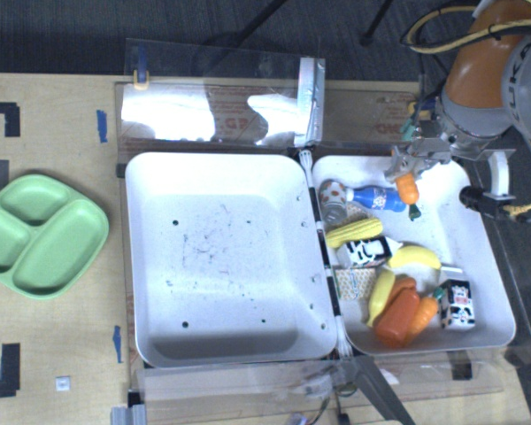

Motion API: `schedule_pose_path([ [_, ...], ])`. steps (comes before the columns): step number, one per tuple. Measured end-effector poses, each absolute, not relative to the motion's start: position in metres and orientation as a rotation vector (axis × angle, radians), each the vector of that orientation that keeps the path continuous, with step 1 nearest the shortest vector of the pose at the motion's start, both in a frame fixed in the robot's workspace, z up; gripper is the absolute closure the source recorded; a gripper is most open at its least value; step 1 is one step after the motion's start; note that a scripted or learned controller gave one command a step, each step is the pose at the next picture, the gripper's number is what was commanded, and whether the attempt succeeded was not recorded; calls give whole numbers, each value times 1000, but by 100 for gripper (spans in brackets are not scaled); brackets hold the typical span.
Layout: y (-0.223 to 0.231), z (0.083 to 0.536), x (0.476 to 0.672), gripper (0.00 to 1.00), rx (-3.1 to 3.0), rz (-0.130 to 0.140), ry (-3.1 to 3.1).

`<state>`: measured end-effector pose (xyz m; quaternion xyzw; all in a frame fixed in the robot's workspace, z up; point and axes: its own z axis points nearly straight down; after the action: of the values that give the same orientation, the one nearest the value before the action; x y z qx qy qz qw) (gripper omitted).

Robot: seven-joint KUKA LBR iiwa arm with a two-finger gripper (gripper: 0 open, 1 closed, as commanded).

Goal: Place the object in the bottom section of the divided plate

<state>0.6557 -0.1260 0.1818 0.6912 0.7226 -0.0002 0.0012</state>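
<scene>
The hand (413, 168) hangs over the top of the right bin (487, 264), and a small orange carrot (408, 189) sits between its fingers, so it is gripping the carrot. Just under it lies a blue bottle (378, 199). Lower in that bin are corn (354, 231), a banana (414, 258), a big orange pepper (403, 315) and a little cow carton (458, 305). The left bin (221, 255) lies between the hand and the green divided plate (41, 235), far left on the desk (53, 343).
</scene>
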Motion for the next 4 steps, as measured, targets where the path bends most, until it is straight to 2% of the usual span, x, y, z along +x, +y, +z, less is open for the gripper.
schedule_pose_path([
  [1,-80,185,602,100,2096,0,2342],
  [2,-23,241,506,100,2054,-1,2380],
  [3,-24,241,506,0,2055,-1,2379],
  [4,-45,420,552,0,2255,0,2185],
])
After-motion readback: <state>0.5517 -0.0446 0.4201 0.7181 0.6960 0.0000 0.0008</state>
